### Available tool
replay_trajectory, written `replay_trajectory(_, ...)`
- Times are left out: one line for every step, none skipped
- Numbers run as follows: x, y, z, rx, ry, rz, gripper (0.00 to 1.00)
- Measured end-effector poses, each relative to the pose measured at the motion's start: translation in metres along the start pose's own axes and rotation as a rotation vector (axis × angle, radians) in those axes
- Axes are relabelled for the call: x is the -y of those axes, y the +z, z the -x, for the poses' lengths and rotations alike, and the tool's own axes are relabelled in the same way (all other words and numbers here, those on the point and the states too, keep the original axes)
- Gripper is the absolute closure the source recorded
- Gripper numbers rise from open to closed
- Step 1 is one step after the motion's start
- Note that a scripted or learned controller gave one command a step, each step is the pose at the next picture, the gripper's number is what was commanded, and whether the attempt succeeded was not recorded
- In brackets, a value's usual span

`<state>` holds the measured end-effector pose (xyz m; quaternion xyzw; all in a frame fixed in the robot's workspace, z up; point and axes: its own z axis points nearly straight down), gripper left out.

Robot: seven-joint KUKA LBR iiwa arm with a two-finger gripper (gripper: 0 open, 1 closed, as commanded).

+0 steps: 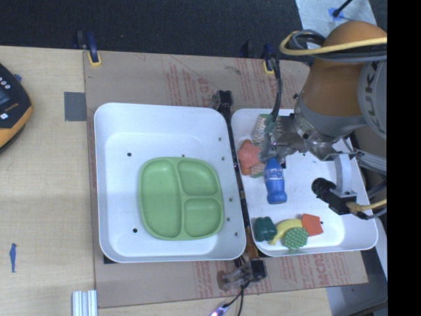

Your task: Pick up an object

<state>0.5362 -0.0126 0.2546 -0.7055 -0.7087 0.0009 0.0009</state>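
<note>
My gripper [272, 151] reaches down into the right bin [329, 242], its tip just above the top of a blue bottle [275, 184] that lies near the bin's middle. A salmon-coloured lump [248, 157] sits right beside the gripper, on its left. At the bin's front lie a dark green block [265, 228], a yellow banana-like piece [288, 226], a green round knobbly toy [296, 238] and an orange block [312, 224]. A patterned green item [262, 126] at the back left of the bin is partly hidden by the arm.
The left bin [112, 176] holds a light green divided plate [181, 198]. A yellow and black device [10, 110] lies on the bench at the far left. The arm's large orange and grey body [342, 78] covers the back right of the right bin.
</note>
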Motion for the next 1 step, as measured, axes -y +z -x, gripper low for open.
replay_trajectory(-0.0428,0.0065,-0.0485,0.0,0.0,-0.001,1.0)
